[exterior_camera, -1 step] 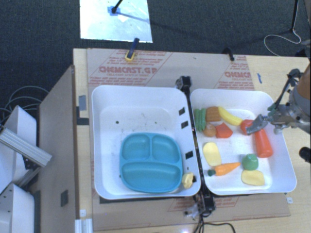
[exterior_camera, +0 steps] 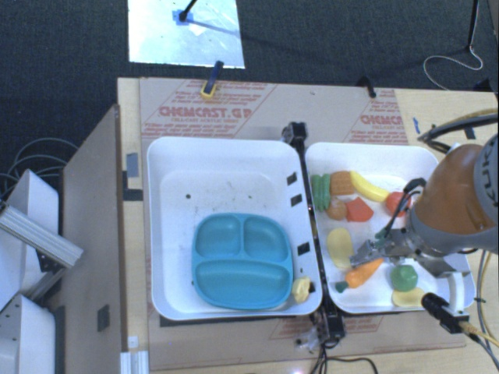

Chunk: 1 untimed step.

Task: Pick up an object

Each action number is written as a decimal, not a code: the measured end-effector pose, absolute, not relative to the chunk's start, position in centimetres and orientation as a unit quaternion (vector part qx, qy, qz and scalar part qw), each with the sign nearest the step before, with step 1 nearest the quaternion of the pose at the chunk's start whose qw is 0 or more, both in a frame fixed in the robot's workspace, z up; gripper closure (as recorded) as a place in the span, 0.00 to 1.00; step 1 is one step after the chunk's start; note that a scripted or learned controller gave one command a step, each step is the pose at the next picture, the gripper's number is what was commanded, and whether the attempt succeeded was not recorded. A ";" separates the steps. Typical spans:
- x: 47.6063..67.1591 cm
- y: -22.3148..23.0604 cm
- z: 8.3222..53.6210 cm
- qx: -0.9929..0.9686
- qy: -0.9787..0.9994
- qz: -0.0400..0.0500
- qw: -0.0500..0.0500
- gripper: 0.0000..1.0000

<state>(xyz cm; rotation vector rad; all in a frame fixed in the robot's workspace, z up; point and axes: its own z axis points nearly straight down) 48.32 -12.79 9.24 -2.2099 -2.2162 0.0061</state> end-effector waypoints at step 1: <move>48.8 -13.1 11.0 -0.707 -0.708 -0.001 -0.002 1.00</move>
